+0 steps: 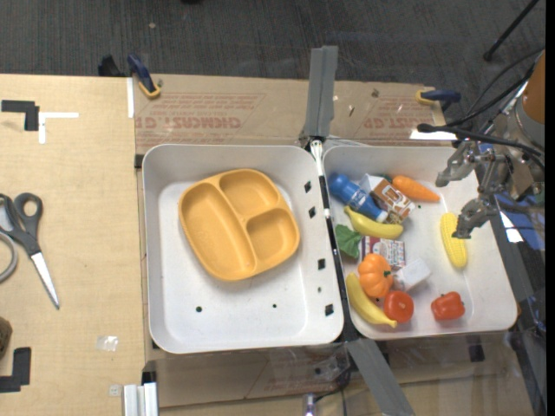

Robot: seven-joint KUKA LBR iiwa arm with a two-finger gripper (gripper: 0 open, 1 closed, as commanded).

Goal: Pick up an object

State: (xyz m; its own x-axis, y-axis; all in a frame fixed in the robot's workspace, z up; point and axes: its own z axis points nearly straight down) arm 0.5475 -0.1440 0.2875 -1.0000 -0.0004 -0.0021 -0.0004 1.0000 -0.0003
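Note:
The right bin (486, 319) holds several toy foods: a corn cob (453, 239), a carrot (414, 189), a blue bottle (347, 189), a small brown box (393, 203), two bananas (375, 225) (368, 302), a pumpkin (375, 274), a tomato (398, 306) and a red pepper (447, 306). My gripper (460, 196) hangs over the bin's right side, just above and beside the corn cob. It is open, with nothing between its fingers.
The left bin (165, 319) holds a yellow divided plate (240, 224). Scissors (30, 241) lie on the bench at the far left. Cables and the arm's body crowd the right edge beside the right bin.

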